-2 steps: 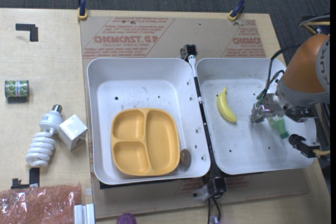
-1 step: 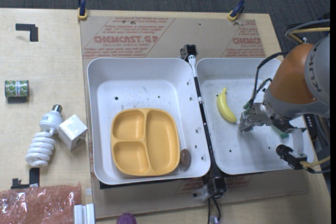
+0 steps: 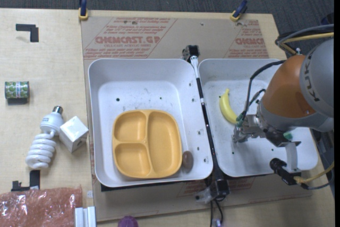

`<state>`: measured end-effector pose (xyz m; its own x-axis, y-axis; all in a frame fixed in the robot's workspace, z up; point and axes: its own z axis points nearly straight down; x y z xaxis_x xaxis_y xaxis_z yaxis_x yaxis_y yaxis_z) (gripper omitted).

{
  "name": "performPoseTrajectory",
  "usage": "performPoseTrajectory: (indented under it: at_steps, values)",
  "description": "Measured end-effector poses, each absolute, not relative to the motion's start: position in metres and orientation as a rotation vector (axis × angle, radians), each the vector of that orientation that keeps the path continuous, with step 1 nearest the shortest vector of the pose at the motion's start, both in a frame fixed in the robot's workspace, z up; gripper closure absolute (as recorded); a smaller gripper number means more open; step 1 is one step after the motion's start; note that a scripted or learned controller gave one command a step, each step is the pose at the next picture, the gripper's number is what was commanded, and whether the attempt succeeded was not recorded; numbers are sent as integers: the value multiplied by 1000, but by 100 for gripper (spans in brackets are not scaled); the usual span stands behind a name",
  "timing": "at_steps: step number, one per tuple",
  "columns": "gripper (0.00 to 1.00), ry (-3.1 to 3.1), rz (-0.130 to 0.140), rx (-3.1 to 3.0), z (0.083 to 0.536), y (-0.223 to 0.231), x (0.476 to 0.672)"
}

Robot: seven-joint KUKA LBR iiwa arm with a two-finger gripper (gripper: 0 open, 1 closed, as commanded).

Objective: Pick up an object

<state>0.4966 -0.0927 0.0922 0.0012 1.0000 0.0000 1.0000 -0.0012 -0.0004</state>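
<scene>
Gripper (image 3: 240,134) hung just beside the small curved yellow banana (image 3: 228,107) in the right white bin (image 3: 223,162), grip state unreadable; light, soft-skinned, it probably suited a gentle mid-body pinch.

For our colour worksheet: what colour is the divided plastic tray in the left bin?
Yellow-orange, seen in the camera view: the divided plastic tray.

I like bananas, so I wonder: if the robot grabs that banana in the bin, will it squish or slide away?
The banana looks smooth and curved, so it might pivot or slip along the white bin floor if nudged at one end. It lies flat, so it probably won't roll far. It's small and likely light, but a hard squeeze from the gripper beside it could bruise it.
</scene>
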Motion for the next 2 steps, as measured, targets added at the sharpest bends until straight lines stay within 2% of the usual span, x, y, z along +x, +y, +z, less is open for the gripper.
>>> performPoseTrajectory:
  at_steps: [1,2]
  values:
    - [0,-2225,0,-2220,93,-115,602]
    - [0,-2219,1,-2223,92,-115,544]
